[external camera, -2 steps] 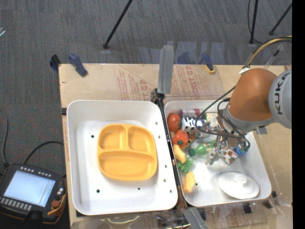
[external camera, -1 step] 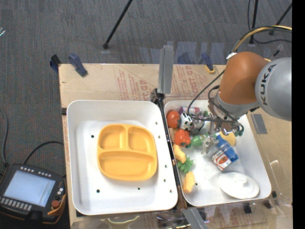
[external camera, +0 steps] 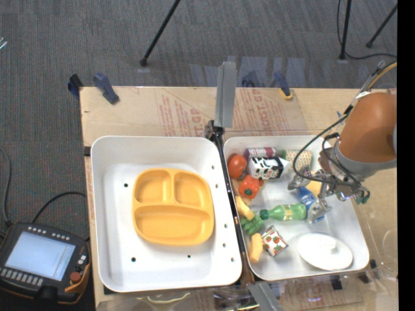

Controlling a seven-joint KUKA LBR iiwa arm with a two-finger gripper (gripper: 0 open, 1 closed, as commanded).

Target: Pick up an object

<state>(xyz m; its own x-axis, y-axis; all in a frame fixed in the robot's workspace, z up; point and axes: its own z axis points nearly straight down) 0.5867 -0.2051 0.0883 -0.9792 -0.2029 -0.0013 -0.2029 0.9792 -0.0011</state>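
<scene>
While the gripper (external camera: 322,198) hangs low by the right bin's (external camera: 360,238) right edge, near the green bottle (external camera: 285,212), I honestly can't tell its state. Nothing's visibly lifted, so the pick looks undone. Left bin (external camera: 104,173) has a yellow tray (external camera: 174,207).

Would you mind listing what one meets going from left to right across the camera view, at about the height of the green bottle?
Left bin wall → yellow divided plate → yellow banana-like piece → green bottle → pincer → right bin's right wall.
</scene>
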